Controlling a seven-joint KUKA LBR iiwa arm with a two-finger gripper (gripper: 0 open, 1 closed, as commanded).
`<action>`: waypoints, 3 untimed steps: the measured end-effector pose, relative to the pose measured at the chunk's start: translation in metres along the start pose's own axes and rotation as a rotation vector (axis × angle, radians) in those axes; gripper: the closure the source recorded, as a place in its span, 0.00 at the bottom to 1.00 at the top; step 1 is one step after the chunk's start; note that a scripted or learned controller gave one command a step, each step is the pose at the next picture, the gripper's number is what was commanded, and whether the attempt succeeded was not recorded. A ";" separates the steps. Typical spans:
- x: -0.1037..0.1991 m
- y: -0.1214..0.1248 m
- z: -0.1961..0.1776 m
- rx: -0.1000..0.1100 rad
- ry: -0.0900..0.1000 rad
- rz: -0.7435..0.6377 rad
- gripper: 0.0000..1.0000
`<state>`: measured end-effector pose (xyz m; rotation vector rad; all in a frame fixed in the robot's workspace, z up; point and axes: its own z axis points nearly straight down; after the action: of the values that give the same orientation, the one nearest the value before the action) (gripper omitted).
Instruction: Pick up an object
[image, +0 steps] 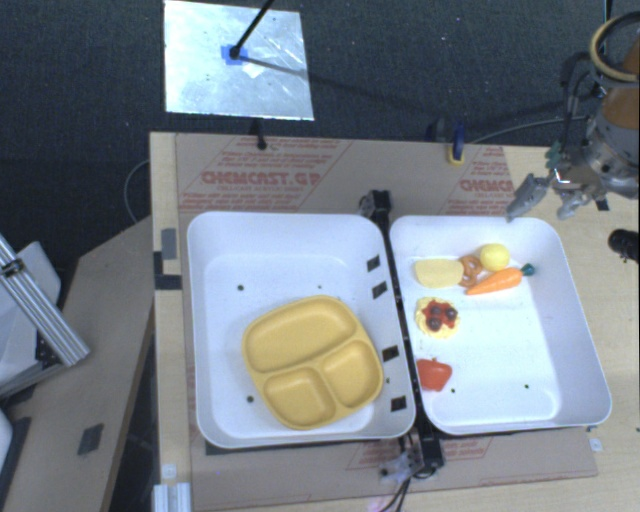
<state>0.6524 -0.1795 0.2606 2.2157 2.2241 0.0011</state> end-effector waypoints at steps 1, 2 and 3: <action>0.003 0.004 0.061 0.004 0.001 -0.002 0.00; -0.002 0.009 0.120 0.004 0.001 0.000 0.00; -0.002 0.011 0.169 -0.005 -0.002 -0.001 0.00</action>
<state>0.6641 -0.1819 0.0921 2.2110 2.2222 0.0047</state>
